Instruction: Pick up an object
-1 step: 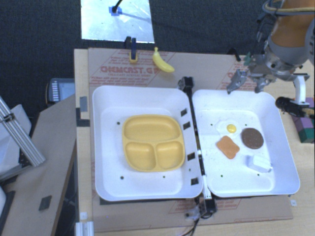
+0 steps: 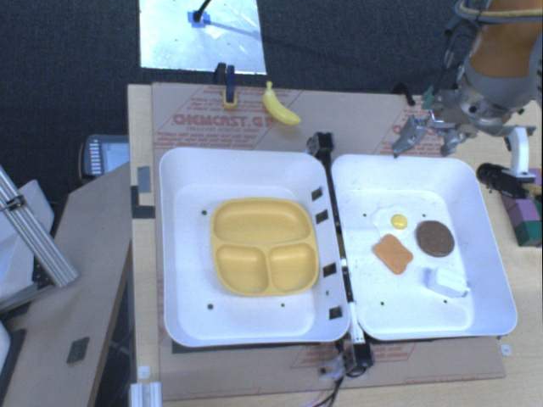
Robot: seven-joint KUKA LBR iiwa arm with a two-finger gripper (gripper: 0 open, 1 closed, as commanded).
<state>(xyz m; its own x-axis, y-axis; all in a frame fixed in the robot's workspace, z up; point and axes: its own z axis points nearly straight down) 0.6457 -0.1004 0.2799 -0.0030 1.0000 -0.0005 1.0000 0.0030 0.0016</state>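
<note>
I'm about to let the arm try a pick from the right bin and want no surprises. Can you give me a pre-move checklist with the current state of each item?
1. Gripper free of any object: ok, nothing between its fingers.
2. Fingers spread for a grasp: ok, they look open.
3. Gripper over a target: not ok, it hangs above the right bin's far rim.
4. Targets in the bin: ok, fried egg, brown disc, orange piece, white block.
5. Targets apart: cannot tell for disc and block, they lie close.
6. Yellow tray out of the way: ok, in the left bin.
</note>
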